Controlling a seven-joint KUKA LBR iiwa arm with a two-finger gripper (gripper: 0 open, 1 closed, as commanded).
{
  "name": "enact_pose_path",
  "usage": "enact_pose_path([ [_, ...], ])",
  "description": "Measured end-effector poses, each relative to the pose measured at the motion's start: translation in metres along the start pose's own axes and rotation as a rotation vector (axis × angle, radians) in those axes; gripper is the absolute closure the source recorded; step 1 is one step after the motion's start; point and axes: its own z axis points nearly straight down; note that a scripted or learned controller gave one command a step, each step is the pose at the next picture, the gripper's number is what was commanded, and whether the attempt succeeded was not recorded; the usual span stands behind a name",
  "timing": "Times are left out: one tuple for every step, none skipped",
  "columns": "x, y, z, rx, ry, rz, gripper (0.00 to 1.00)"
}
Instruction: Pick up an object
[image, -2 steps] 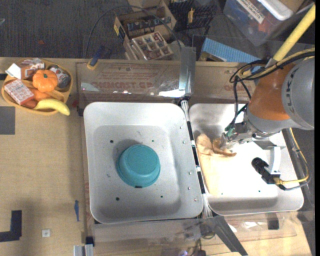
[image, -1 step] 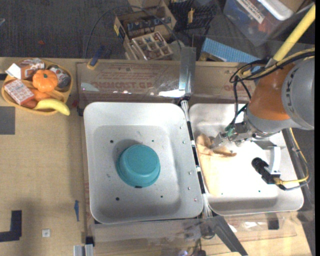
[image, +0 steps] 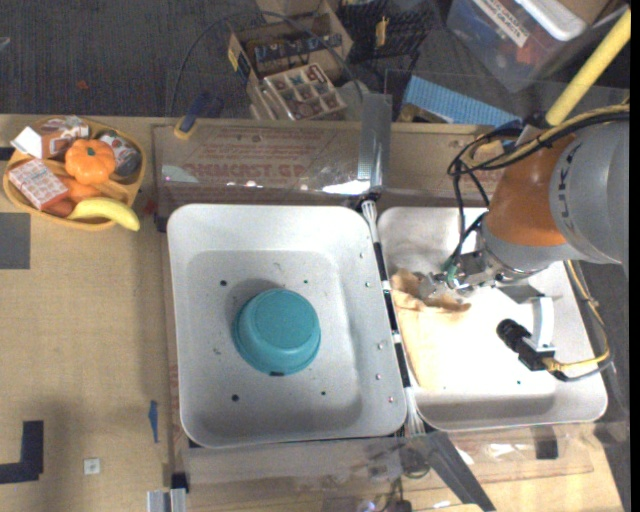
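The gripper (image: 452, 283) is lowered over a flat tan object (image: 428, 290) in the right white bin (image: 570, 400); finger state cannot be told; descent should be centred before closing.

This is a robotics lab or test workshop. Two shallow white bins (image: 190, 300) sit side by side, sunk into a plain wooden bench (image: 70, 350). A grey industrial arm (image: 590, 195) with an orange band and loose cables reaches over the right-hand bin. Left of the bins stands a bowl of toy fruit (image: 72, 172), the sort used as test props. Beyond the bench, on a dark floor, lie cardboard boxes (image: 290, 65) and other stored clutter.
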Motion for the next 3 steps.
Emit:
enact_pose_path([
  [-0.010,0.009,0.001,-0.001,0.000,0.184,0.00],
  [-0.026,-0.007,-0.069,0.011,0.002,0.138,0.00],
  [-0.035,-0.001,0.002,0.003,0.001,0.026,0.00],
])
